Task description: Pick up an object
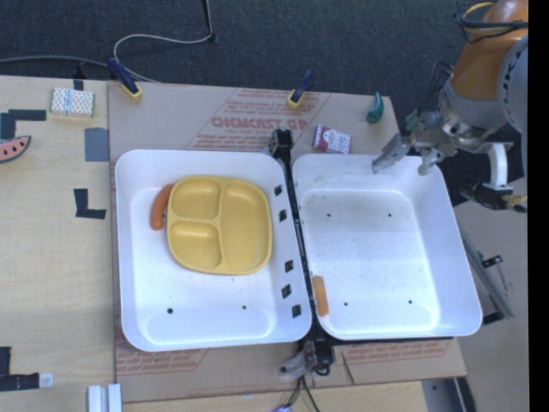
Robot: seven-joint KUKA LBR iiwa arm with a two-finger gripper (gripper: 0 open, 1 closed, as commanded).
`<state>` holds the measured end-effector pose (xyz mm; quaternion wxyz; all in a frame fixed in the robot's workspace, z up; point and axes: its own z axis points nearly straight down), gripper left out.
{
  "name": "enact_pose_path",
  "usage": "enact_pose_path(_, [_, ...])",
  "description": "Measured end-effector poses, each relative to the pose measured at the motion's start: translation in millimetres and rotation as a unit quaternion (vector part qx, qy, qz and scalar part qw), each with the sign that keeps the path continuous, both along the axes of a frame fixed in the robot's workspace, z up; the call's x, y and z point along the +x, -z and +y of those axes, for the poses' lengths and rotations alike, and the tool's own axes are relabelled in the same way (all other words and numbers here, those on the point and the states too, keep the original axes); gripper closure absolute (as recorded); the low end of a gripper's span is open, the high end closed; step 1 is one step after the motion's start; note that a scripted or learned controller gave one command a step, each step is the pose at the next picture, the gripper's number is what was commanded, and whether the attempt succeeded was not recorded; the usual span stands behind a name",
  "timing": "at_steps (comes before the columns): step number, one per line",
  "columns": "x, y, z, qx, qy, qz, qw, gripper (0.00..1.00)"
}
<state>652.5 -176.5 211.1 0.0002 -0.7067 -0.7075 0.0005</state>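
Note:
A yellow divided plate [220, 224] lies in the left bin [146, 316]. An orange sausage-shaped piece [159, 208] rests against the plate's left edge. A second small orange piece [320, 295] lies at the left wall of the right bin [446, 264]. My gripper [405, 158] hangs over the far right corner of the right bin, open, with nothing between its fingers. It is well away from both orange pieces and the plate.
A small red and white packet [331, 139] lies on the cardboard behind the bins. Blue and yellow clamps [125, 77] and a green clamp [375, 107] hold the cardboard's far edge. A black divider [290, 230] runs between the bins.

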Motion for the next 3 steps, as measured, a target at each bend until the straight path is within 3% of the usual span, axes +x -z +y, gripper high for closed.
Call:
enact_pose_path(1, [3.0, 93.0, 35.8, 0.0009, 0.0, 0.001, 1.0, 0.0])
enact_pose_path(2, [-21.6, 125.4, 75.6, -0.0004, 0.0, -0.001, 1.0, 0.0])
enact_pose_path(3, [-21.0, 115.5, 75.5, -0.0008, 0.0, -0.002, 1.0, 1.0])
